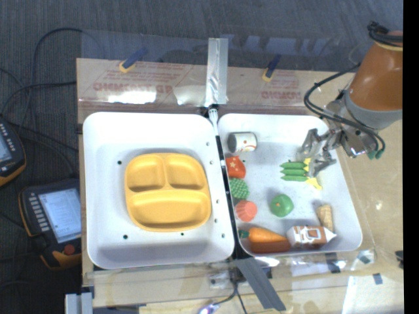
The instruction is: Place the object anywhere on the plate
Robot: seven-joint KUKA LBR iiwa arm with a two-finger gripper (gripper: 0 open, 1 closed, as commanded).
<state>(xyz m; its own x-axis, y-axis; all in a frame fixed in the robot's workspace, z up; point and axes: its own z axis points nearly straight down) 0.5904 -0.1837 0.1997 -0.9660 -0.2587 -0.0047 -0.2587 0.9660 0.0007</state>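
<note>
Largest first, you see the left bin [98, 195], which holds the yellow sectioned plate [167, 191]; none of its three compartments carries a toy, so the placing itself is not yet done. The right bin [347, 231] holds all the candidate objects: an orange carrot [262, 237] and a small carton [311, 235] along the near wall, a white cup [241, 141] lying on its side at the far corner, a green lime [282, 205], a strawberry [246, 210], a green textured ball [239, 189], a red tomato [235, 168], and a green bean bundle [294, 169] with a yellow piece [315, 183] just beside it. The arm [380, 84] reaches in from your right, and its gripper [317, 154] hangs over the far right part of this bin, fingers spread and nothing between them. Judge the task at its opening stage: you have the grasp, the carry across the divider and the release left. The bean bundle, nearest the fingertips, looks the likeliest target.
</note>
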